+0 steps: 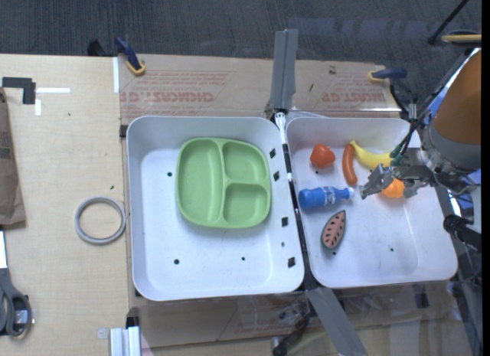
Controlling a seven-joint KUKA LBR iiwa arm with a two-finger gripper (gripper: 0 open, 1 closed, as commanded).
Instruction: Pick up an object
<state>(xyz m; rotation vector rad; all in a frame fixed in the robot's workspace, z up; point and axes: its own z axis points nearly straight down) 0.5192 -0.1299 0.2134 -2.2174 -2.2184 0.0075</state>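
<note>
The camera view shows the bench [69,163] carrying two white bins side by side. The left bin [153,270] contains a green divided plate [223,183], lying flat in its upper half. The right bin [398,262] contains the loose objects, located here relative to a blue bottle [323,197] lying on its side near the bin's left wall. A red tomato [322,155] sits just above the bottle. A watermelon slice [334,230] lies just below it. A red sausage [349,164] stands above the bottle's cap end, with a yellow banana [368,155] touching it on the right. An orange fruit [393,188] lies to the right of the bottle. The gripper [383,181] sits directly at the orange fruit, its dark metal parts overlapping the fruit's left side; whether it is parted or closed cannot be told. The arm [459,117] enters from the right edge. A grey tape ring [100,219] lies on the bench, left of the left bin.
</note>
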